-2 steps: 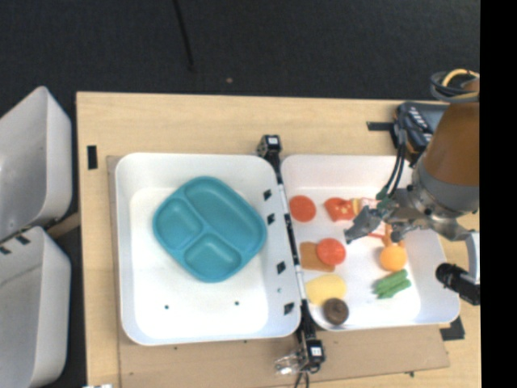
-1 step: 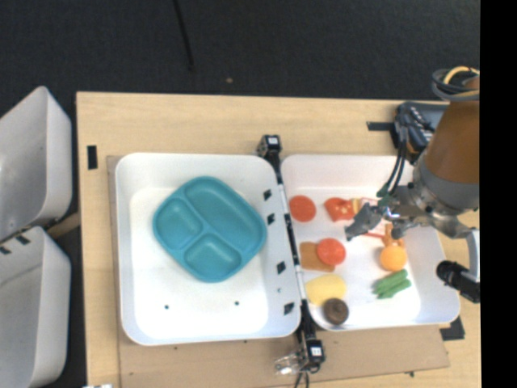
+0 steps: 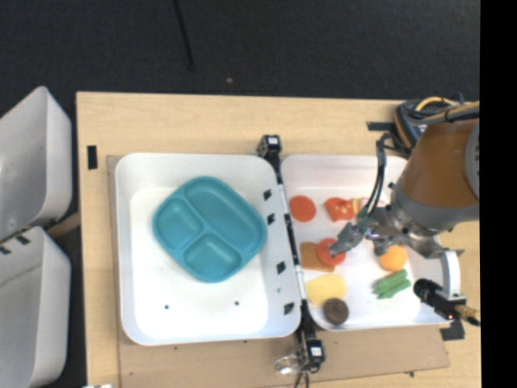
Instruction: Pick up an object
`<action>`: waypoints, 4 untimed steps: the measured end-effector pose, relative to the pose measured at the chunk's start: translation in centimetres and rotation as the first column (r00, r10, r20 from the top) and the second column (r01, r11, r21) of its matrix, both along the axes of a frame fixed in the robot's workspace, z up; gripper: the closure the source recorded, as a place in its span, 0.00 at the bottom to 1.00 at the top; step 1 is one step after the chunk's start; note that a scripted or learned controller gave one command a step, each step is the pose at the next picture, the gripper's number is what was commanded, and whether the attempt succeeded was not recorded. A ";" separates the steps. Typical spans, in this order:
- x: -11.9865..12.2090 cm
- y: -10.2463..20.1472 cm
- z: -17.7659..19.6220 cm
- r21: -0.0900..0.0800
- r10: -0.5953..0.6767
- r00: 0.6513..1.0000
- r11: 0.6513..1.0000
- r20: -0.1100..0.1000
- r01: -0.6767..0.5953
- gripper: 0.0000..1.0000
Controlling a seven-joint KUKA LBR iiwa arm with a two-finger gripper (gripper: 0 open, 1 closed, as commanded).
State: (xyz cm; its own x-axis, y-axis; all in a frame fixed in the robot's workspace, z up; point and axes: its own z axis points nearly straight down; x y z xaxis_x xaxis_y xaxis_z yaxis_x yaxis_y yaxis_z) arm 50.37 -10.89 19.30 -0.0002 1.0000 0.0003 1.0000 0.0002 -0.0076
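Observation:
My gripper hangs low in the right bin, reaching in from the right under the grey and orange arm. Its tip is right at a small red piece that lies partly on a brown slab; whether it touches the piece is unclear. Around it lie a red round slice, a red and orange piece, an orange ball, a green piece, a yellow lump and a dark brown ball.
The left bin holds a teal divided plate. A black-clipped divider runs between the two bins. Cables and the arm's body crowd the right bin's far right corner.

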 end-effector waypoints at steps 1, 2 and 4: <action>-0.4 0.0 -6.4 0.001 -0.001 1.000 1.000 -0.001 0.001 0.00; -0.4 -0.1 -9.6 -0.001 -0.002 1.000 1.000 0.002 0.002 0.00; -0.2 -0.3 -4.4 -0.001 -0.001 1.000 1.000 0.011 0.001 1.00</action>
